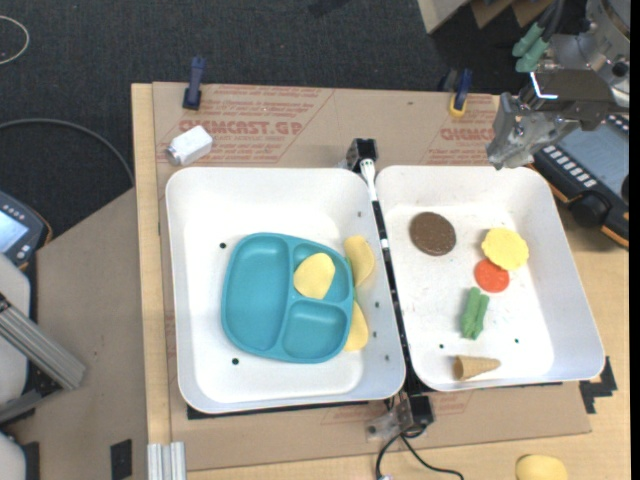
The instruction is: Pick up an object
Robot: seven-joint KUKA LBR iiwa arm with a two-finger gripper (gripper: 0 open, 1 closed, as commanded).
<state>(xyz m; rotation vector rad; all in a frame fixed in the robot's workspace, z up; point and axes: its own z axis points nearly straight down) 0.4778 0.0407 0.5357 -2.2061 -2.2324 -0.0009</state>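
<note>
The right bin (pixel 570 340) holds a brown round disc (pixel 432 234), a yellow wavy piece (pixel 504 248), a red-orange slice (pixel 491 276), a green piece (pixel 474 313) and a tan cone (pixel 475 367). In the left bin (pixel 190 268) lies a teal divided plate (pixel 270 303) with a yellow piece (pixel 314 275) on it. Two more yellow pieces (pixel 360 260) (pixel 357 333) lie at the plate's right edge. My gripper (pixel 510 148) hangs over the right bin's back rim, up and right of the brown disc. It is open, with nothing between its fingers.
A black divider (pixel 378 230) runs between the two bins. A small white block (pixel 189 145) lies on the cardboard behind the left bin. Blue (pixel 193 83) and yellow (pixel 460 93) clamps hold the cardboard's back edge. A yellow object (pixel 540 466) sits at the bottom right.
</note>
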